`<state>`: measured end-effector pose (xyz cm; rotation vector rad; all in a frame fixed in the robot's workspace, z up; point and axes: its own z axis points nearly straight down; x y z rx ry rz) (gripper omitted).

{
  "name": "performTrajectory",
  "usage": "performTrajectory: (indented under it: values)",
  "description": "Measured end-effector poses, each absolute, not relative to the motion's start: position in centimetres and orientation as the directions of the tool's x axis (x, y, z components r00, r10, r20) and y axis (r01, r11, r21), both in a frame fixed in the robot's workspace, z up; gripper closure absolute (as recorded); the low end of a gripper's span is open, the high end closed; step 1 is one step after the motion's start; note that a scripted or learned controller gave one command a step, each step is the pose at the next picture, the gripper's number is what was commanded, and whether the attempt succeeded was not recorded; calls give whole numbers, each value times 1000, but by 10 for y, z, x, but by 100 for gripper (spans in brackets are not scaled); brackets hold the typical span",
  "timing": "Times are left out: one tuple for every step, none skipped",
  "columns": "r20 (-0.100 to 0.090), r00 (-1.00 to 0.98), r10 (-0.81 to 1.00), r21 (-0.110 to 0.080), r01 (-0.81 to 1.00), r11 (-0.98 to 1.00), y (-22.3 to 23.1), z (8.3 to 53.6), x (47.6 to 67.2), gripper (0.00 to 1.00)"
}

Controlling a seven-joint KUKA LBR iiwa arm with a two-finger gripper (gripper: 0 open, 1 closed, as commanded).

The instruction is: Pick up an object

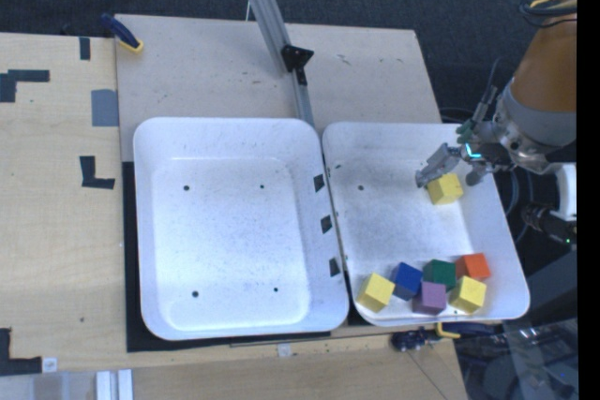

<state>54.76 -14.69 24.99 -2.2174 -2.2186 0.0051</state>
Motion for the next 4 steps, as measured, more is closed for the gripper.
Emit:
performTrajectory:
  values:
    - [0,-2,1000,-1,1000,2,-147,252,548,0]
    - [1,0,1000,-8,1000,0,-153,190,547,0]
    - [1,-2,1000,-9,1000,2,-146,127,548,0]
    - [0,-1,1000,-4,1000,1,-145,90,547,0]
